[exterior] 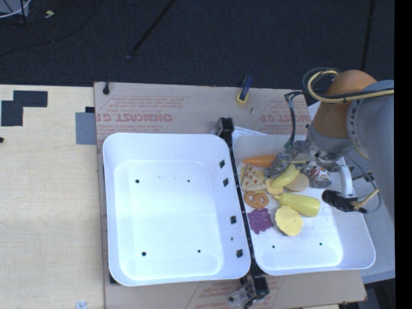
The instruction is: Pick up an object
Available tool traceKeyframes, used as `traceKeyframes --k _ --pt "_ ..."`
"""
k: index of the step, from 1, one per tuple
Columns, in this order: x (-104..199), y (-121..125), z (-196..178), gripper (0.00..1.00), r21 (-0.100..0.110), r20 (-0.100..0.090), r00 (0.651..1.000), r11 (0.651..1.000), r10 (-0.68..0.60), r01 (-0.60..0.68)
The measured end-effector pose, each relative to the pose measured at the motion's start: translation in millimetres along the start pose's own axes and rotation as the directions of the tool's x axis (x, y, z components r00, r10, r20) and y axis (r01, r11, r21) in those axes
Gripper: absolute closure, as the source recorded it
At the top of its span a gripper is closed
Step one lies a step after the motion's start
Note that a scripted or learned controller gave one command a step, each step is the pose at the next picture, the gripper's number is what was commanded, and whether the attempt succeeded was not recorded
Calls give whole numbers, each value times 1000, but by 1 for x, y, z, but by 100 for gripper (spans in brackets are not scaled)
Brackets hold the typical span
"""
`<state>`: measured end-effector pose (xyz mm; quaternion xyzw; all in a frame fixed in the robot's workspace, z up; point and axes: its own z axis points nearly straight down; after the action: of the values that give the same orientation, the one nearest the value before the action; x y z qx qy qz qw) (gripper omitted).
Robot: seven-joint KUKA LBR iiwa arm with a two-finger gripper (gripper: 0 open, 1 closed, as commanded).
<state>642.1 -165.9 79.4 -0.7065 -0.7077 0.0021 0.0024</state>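
Where the arm reaches in from three o'clock, the gripper (pixel 288 162) hangs low over the right bin (pixel 351 253), but the clutter hides whether it is released or clenched. A banana (pixel 284 176) lies directly under it, touching a brown ball (pixel 298 183). A carrot (pixel 259 161) sits at nine o'clock from it, a yellow squash (pixel 300 203) at six o'clock, beside a purple grape bunch (pixel 259 220).
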Motion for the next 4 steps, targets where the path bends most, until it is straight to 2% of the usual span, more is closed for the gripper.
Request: traceKeyframes --k 1,2,3,4 --pt "-1 2 -19 100 -4 1 1000 1000 0 0" --pt "3 -16 -8 100 -2 0 1000 1000 5 -5" --pt "36 2 -8 100 -5 1 1000 1000 -1 1" --pt "41 3 -79 100 -11 1 1000 1000 0 0"
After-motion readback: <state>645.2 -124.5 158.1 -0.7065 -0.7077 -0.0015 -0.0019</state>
